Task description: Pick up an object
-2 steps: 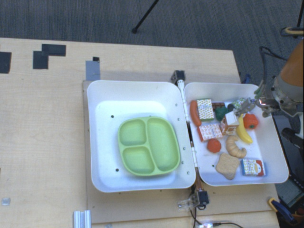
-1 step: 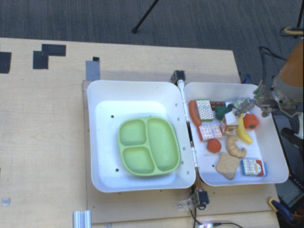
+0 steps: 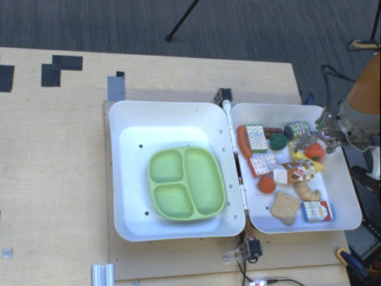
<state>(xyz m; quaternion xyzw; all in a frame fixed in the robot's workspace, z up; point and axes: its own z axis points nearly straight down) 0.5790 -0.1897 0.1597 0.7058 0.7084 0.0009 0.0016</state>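
Bench (image 3: 53, 159), light wood, w/ two white bins side by side. Dark carpet beyond the bench's far edge.

L bin (image 3: 128, 177): holds a green tray (image 3: 186, 183), three compartments, sitting roughly mid-bin, slightly toward the near side.

R bin (image 3: 345, 201): crowded w/ small toy food items, mostly in the far and middle part.
- red sausage (image 3: 243, 142) along the L wall, lengthwise.
- patterned box (image 3: 256, 138) just beside the sausage, R of it.
- dark green ball (image 3: 278, 140) R of that box.
- can (image 3: 296, 129), green label, lying tilted near the far wall.
- red-checked pack (image 3: 262, 163) below the patterned box.
- red ball (image 3: 266, 185) nearer still, just beside a small white block (image 3: 280, 176).
- orange carton (image 3: 299, 171) mid-bin, lying flat.
- tan bread slice (image 3: 285, 208) toward the near side.
- small box (image 3: 315, 210), red/blue print, R of the bread, near the R corner.
- beige lump (image 3: 306, 190) between carton and small box; can't tell what it is.

Arm (image 3: 364, 103) comes in from the R, orange band visible over grey wrist. Gripper (image 3: 309, 143) is low over the far-R part of the R bin, just beside an orange-red round piece (image 3: 315, 151) w/ a bit of yellow under it. Finger spacing: can't tell, too small and cluttered. Can't see anything clearly held.

Clamp hardware at the seam between bins, far (image 3: 224, 95) and near (image 3: 250, 249) ends.
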